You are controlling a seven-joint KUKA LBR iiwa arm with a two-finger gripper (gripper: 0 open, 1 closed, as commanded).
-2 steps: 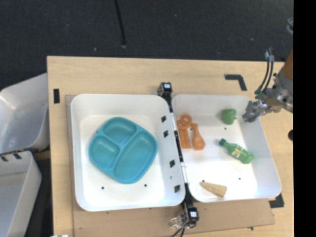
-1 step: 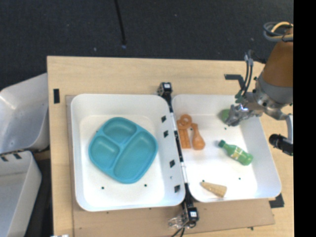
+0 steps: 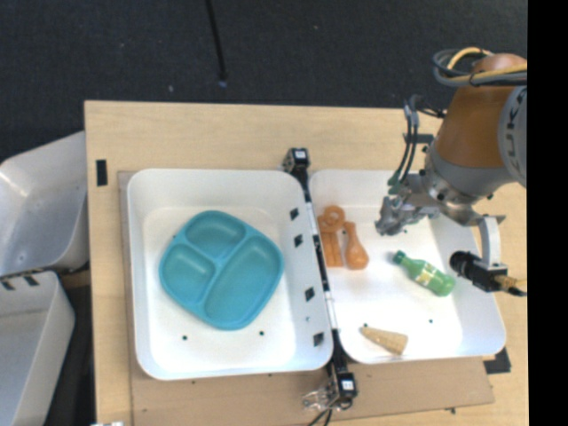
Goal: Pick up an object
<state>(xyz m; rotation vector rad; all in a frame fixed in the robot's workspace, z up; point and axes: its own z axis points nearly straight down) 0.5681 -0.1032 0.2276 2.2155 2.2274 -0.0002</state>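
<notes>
My gripper (image 3: 390, 223) hangs over the upper middle of the right bin (image 3: 470, 327), below the orange-banded wrist. Nothing shows between its fingers. An orange wooden tool (image 3: 340, 238) lies just left of it, near the bin's left wall. A small green bottle (image 3: 425, 272) lies on its side below and right of the gripper. A tan wedge-shaped piece (image 3: 385, 338) rests near the bin's front edge. All three things lie apart from the gripper.
The left bin (image 3: 142, 327) holds a teal divided plate (image 3: 222, 268). A black divider with clips (image 3: 312, 264) runs between the bins. A black cylindrical part (image 3: 475, 270) sticks out at the right bin's right side.
</notes>
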